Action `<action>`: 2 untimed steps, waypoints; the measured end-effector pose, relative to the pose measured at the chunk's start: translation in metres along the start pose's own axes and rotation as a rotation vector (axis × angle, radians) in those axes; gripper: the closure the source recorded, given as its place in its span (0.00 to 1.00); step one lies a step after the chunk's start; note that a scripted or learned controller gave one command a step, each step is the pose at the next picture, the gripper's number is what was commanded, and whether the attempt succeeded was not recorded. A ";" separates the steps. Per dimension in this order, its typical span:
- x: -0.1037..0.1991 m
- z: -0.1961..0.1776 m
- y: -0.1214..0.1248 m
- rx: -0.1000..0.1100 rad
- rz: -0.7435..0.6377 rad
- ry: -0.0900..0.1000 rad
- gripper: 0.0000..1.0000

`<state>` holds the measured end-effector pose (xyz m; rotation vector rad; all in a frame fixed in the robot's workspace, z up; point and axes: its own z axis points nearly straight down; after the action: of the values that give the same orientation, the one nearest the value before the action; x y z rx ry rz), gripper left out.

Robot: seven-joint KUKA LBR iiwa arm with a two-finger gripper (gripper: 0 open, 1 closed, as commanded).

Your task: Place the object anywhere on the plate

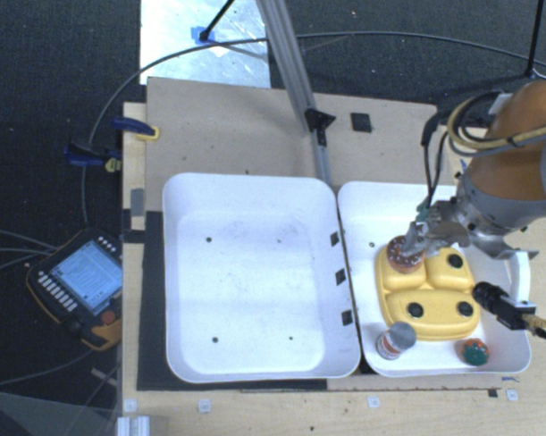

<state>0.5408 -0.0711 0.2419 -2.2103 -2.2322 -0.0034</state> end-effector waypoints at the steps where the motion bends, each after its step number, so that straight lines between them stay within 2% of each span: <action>1: 0.054 -0.008 -0.002 -0.001 -0.002 0.001 1.00; 2: 0.108 0.006 0.001 0.001 0.000 0.000 1.00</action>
<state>0.5404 0.0374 0.2358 -2.2100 -2.2315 -0.0018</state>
